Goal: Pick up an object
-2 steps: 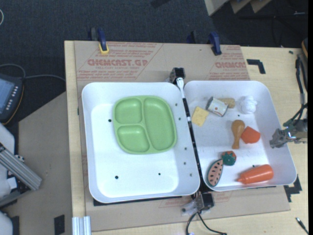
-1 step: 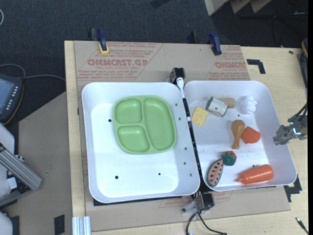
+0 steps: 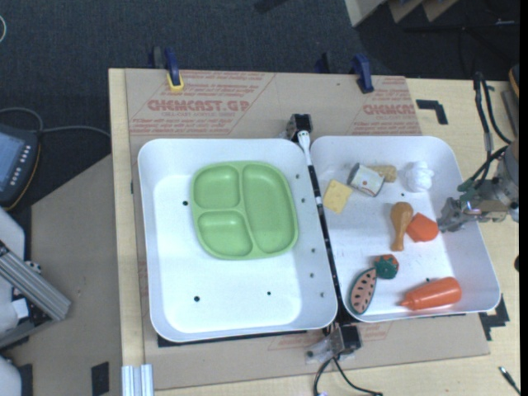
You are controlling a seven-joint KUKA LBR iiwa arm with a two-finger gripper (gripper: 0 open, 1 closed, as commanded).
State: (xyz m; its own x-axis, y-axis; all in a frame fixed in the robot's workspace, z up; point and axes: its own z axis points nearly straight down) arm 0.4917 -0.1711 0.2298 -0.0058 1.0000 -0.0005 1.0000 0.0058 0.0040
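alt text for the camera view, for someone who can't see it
The gripper sits at the right bin's right edge, beside a bin of toy foods including an orange carrot and a watermelon slice. The left bin holds a green divided plate.

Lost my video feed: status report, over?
Gripper at right bin's right rim, holding nothing. Orange toy nearest, not yet picked. Drumstick touches it.

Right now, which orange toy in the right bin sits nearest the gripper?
The small orange wedge beside the tan drumstick, just left of the gripper; the long orange carrot lies farther.
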